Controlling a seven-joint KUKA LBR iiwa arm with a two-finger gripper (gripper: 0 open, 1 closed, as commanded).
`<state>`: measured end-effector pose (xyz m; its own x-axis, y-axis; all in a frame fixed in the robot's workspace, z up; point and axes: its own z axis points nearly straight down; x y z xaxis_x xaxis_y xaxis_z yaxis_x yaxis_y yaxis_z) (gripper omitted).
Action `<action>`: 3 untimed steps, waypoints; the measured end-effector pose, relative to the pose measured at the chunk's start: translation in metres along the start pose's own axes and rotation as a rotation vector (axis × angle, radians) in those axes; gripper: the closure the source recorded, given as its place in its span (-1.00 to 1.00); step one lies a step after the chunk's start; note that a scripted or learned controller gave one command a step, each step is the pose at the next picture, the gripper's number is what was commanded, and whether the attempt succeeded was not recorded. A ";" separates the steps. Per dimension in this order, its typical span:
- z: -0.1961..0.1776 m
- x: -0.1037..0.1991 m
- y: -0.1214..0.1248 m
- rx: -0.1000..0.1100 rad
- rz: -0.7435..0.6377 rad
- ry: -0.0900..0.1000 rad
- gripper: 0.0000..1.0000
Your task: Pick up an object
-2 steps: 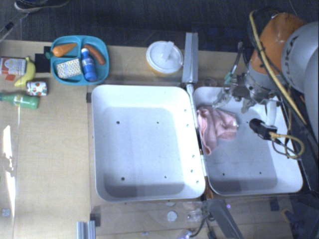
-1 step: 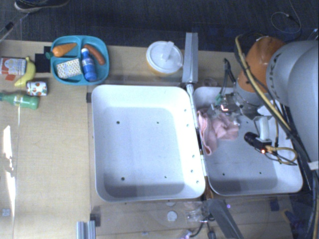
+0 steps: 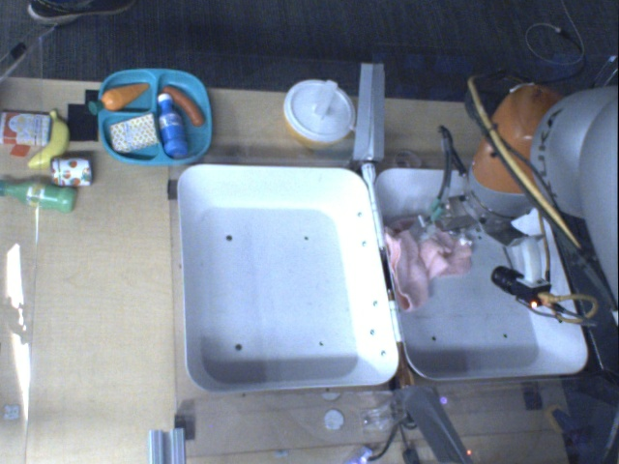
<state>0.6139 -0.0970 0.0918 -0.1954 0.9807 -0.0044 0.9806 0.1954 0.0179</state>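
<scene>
Tool [image 3: 453,228] (fingertips hidden) over pink cloth [image 3: 418,262].

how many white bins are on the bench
2. The left bin sits at the bench's middle; the right bin adjoins it on the right, holding a pink cloth under the gripper.

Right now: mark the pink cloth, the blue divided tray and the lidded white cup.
pink cloth [image 3: 418,262], camera view, middle of the crumpled fabric in the right bin.
blue divided tray [image 3: 198,100], camera view, right rim.
lidded white cup [image 3: 319,111], camera view, centre of the lid.
</scene>
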 end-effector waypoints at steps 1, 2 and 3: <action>-0.001 0.007 -0.020 -0.002 -0.166 -0.003 -1.00; -0.013 0.007 -0.017 -0.010 -0.167 -0.006 1.00; -0.093 0.034 0.058 0.011 -0.242 0.005 1.00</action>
